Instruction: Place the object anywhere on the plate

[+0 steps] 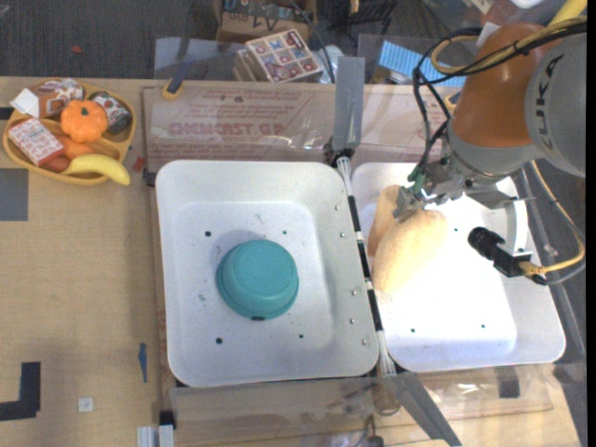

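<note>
Bread loaf (402,242) lies at right bin's (484,338) left edge, gripper (410,196) at its far end; finger state unclear, grip unconfirmed. Teal plate (258,278) sits inverted in left bin (186,203). Advice: lift clear of divider, carry left, release centrally.

A yellow bowl (65,138) of toy food (a pumpkin (84,119) and a banana (98,166) among it) sits at the bench's far left, with a patterned box (279,54) behind the bins.

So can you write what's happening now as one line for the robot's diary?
gripper: at top of tan bread-like object, right bin | teal plate: left bin, nothing on it | placement: not yet done
</note>
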